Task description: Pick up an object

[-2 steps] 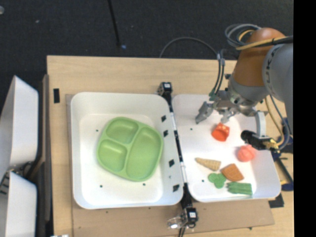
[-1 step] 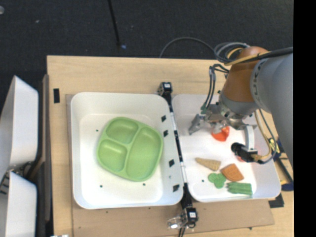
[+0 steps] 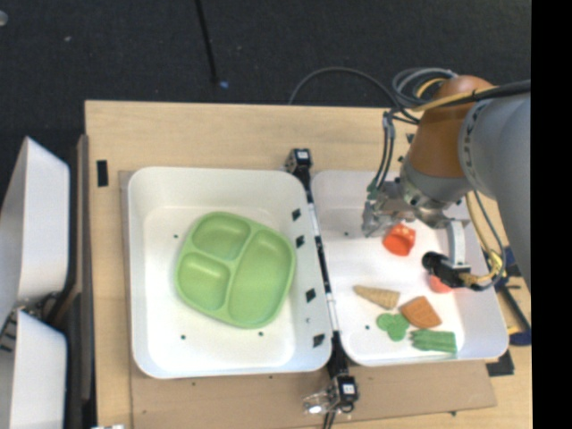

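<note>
Hovering over the right bin (image 3: 357,204), the gripper (image 3: 391,214) sits at the bin's upper middle, just beside a small red-orange toy (image 3: 400,239) that lies right under its lower edge; nothing is visibly pinched, and I cannot tell how the gripper is set because the wrist hides it. That toy looks like the nearest target. Judgement: small moulded plastic, light, stiff, smooth, rounded, so likely to squirt out if pinched off-centre; take it across the widest part of the body, square on. Other options sit lower in the same bin: a tan cone (image 3: 377,296), an orange wedge (image 3: 420,312), a green round piece (image 3: 391,326) and a green flat block (image 3: 434,340), clustered near each other, harder to isolate. Left bin (image 3: 152,239) holds a green divided plate (image 3: 236,270), too broad for a pinch except at the rim.
</note>
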`<state>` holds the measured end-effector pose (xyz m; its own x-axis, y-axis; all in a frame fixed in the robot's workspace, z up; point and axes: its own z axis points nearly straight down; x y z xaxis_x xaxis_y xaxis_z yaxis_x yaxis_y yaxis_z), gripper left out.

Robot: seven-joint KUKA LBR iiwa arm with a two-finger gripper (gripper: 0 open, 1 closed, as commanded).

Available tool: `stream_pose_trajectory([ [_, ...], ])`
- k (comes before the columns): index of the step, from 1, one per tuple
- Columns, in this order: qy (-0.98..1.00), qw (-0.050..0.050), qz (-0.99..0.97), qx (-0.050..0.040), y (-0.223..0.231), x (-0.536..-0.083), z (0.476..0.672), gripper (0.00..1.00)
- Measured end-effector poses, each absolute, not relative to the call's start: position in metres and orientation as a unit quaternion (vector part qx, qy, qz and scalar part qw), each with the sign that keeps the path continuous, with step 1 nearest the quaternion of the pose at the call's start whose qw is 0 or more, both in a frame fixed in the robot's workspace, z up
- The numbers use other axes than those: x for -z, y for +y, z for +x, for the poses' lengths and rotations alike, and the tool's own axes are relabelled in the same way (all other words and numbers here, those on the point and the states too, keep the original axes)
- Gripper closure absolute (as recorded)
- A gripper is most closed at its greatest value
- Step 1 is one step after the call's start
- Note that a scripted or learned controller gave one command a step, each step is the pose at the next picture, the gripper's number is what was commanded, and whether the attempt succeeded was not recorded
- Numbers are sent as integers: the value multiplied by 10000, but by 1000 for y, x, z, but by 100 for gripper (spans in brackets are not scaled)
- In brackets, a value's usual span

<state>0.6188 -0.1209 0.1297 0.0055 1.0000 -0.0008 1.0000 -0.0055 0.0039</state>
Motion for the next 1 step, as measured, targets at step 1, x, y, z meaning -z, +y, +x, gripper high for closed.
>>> stream_pose_trajectory([
  [1, 7080, 20, 7062, -14, -116, -175, 620, 100],
])
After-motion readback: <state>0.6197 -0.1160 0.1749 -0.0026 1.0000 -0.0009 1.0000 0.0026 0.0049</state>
